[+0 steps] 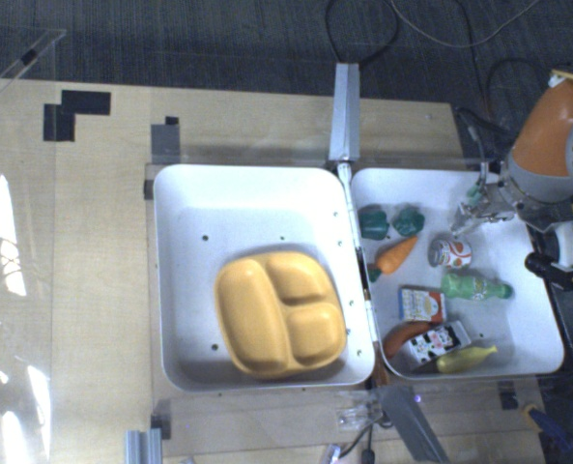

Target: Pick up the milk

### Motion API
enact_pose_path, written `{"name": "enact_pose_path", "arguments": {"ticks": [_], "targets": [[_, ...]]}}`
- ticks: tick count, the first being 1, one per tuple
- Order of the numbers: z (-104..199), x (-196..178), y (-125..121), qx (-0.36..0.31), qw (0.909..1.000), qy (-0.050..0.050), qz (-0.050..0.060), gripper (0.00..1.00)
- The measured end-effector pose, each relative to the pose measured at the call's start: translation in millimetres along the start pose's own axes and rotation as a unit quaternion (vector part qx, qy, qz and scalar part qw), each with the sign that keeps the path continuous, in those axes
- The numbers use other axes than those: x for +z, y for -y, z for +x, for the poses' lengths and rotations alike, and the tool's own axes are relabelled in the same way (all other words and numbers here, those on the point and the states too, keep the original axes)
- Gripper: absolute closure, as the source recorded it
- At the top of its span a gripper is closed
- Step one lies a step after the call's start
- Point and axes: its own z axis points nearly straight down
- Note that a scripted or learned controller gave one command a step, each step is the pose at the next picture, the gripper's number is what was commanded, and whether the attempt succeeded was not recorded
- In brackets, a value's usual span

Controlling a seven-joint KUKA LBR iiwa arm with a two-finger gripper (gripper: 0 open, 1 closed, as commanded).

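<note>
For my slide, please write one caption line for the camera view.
KUKA arm's end effector poised over the right bin of toy groceries, milk carton below; yellow compartment tray in the left bin.

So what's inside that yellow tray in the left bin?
The yellow tray in the left bin has three compartments, and all look bare: just yellow surface. The bin floor beneath it is covered, so anything under the tray can't be seen.

Two shallow white plastic bins: left (180, 259), right (542, 341); one yellow compartmented plastic tray (278, 309); two dark green lumps (373, 222) (408, 220); one orange carrot (396, 255); one red-and-white can (451, 252); one green bottle (473, 287); one small orange-topped carton (420, 304); one yellow banana (466, 358).
</note>
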Motion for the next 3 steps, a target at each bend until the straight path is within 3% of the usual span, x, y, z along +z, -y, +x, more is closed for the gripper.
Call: {"name": "enact_pose_path", "arguments": {"ticks": [1,2,3], "targets": [[-8,-67,-13,-0.024,0.9997,0.000,0.003,1.00],[-10,-61,-29,-0.010,0.9999,0.000,0.004,1.00],[-11,-201,-38,0.005,1.0000,0.001,0.003,1.00]]}}
